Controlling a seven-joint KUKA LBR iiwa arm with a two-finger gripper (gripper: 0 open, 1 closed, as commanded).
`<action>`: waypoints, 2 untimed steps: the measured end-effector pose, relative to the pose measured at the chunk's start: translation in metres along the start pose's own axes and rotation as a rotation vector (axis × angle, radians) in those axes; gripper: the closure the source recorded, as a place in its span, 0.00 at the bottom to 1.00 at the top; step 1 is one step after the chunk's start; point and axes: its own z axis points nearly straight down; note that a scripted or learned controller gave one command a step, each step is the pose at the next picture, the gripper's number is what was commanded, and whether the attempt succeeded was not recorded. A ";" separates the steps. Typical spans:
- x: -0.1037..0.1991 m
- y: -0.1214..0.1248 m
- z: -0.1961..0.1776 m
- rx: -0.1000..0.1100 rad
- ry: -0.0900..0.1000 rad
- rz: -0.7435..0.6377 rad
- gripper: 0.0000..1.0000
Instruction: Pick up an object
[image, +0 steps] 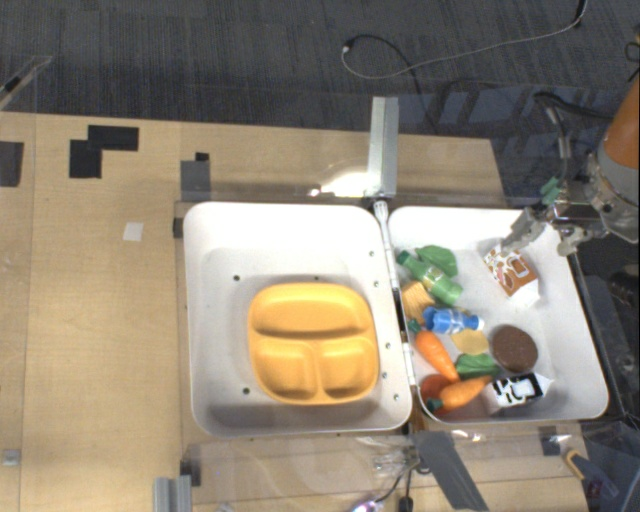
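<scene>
Two shallow white bins stand side by side on the bench. The left bin (205, 300) holds a yellow tray (312, 338) with three compartments, which lies flat near the middle of the bin.

The right bin (585, 380) holds the small objects. Along its left wall, at the far end, there is a green toy (432, 265) with a leafy shape. Just nearer than it lies a yellow piece (416, 297), and then a blue object (449, 321). Below the blue one an orange carrot (434, 353) lies at a slant, and a second carrot (460, 393) rests in the near left corner, close to a red item (433, 385). A brown round disc (514, 347) sits near the middle of the bin, and a black and white block (517, 388) is just nearer than it. An orange and white packet (510, 270) lies in the far right part of the bin, apart from the other things.

The arm (620, 165) comes in from the right, over the far right corner of the right bin. The gripper (528, 224) is just beyond the packet, and its tip is close to the packet's far edge. I cannot tell if the claw is open or closed, because this part is small and unclear. Nothing is seen lifted from the bin floor.
</scene>
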 end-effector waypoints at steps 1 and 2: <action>-0.026 -0.052 0.060 -0.001 0.000 -0.179 0.00; -0.066 -0.085 0.191 -0.005 -0.002 -0.235 0.00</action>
